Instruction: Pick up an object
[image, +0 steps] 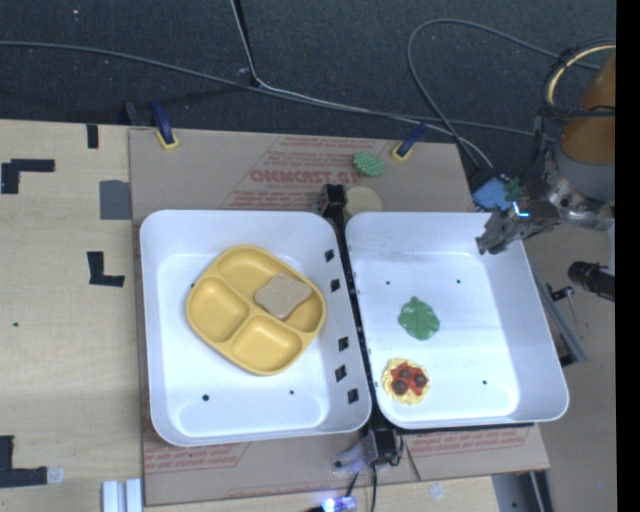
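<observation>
Gripper (497, 238) hangs at the right bin's (535, 330) top-right rim, nothing between its fingers; open or clenched, can't tell. Nothing picked yet. Candidates: lettuce (419, 318) mid-bin, pizza (406, 380) nr the front-left corner, bread (283, 295) on the yellow tray (225, 315), left bin. Reach, descend, grasp all remain.

arm (585, 150): grey wrist, orange band above | blue part beside it | gripper (497, 238): dark fingers | frame's upper right
</observation>
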